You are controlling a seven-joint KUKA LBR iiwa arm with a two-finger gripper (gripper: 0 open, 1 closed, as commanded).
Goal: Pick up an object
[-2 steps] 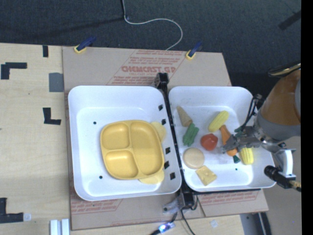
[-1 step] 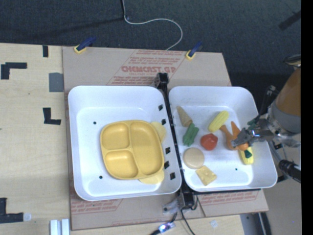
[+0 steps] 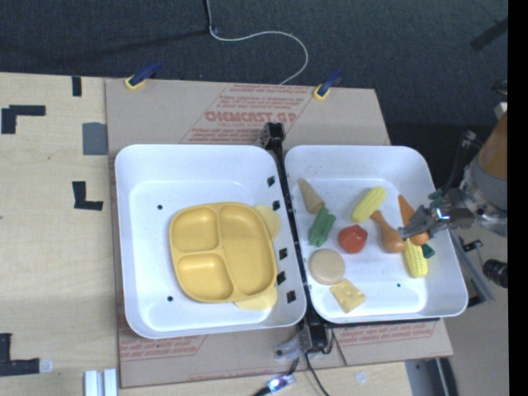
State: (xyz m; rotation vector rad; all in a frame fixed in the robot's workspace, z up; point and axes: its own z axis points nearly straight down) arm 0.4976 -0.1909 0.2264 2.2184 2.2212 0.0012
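Note:
My gripper [image 3: 417,226] hangs low over the right edge of the right bin [image 3: 412,165], reaching in from the right. It sits right above an orange carrot [image 3: 405,208] and the top end of a yellow corn cob [image 3: 415,259]. An orange drumstick-like piece [image 3: 386,233] lies just to its left. Further left in the same bin are a second corn cob [image 3: 368,204], a red tomato [image 3: 353,238], a green vegetable [image 3: 320,226], a tan cone [image 3: 309,195], a round bun [image 3: 327,266] and a cheese wedge [image 3: 348,295].
The left bin [image 3: 136,188] holds a yellow divided plate [image 3: 223,251] with pale yellow pieces [image 3: 268,219] poking out from under it. The black divider clips [image 3: 280,196] run between the bins. A white cable [image 3: 272,35] lies behind the bench.

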